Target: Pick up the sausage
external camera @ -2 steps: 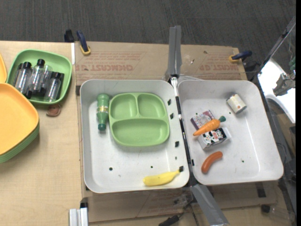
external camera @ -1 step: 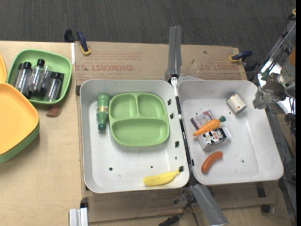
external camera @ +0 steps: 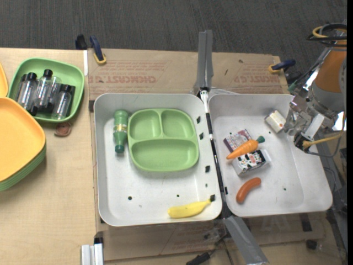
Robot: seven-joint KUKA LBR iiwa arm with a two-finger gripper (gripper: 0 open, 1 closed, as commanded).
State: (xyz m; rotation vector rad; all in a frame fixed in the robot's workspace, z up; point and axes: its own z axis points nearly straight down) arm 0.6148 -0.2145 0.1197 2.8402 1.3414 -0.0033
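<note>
While the grey two-finger gripper (external camera: 302,127) hovers at the right white plastic bin's (external camera: 309,195) far edge, jaw state indiscernible, the reddish-orange toy sausage (external camera: 248,189) lies unobstructed below the carrot-topped box, well apart.

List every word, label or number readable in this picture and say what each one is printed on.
"CHEMCRAFT" or similar, red print, upside down and mirrored on the cardboard sheet behind the left bin; letters uncertain.
More red print on the cardboard behind the right bin: too blurred to read.
Small box under the carrot: print too small.
Bottles: no legible labels.
</note>
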